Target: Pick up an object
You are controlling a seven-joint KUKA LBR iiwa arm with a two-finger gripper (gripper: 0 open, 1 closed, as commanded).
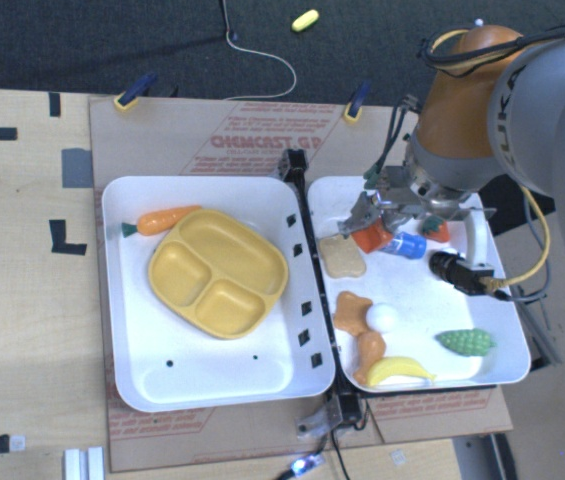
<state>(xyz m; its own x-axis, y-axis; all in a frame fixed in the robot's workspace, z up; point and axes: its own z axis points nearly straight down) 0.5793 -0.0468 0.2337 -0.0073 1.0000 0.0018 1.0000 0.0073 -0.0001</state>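
— Hovering low, isn't it? The end effector (380,211) sits over the right bin's (507,368) far corner, right above that orange-red object (369,236) beside the blue one (408,245).

— Holding anything?

— Can't tell from here. I'd say centre on the red piece, clear of the tan slice (343,257), then close slowly.

both white bins (122,298) looked like smooth, slightly glossy plastic, resting on matt brown cardboard (252,138) printed in red. the yellow divided tray (218,271) had a smooth, dull plastic sheen, and the banana (399,371) near the right bin's front edge looked like glossy plastic. the arm's orange band (467,88) shone smooth above bare metal gripper (382,211) parts.
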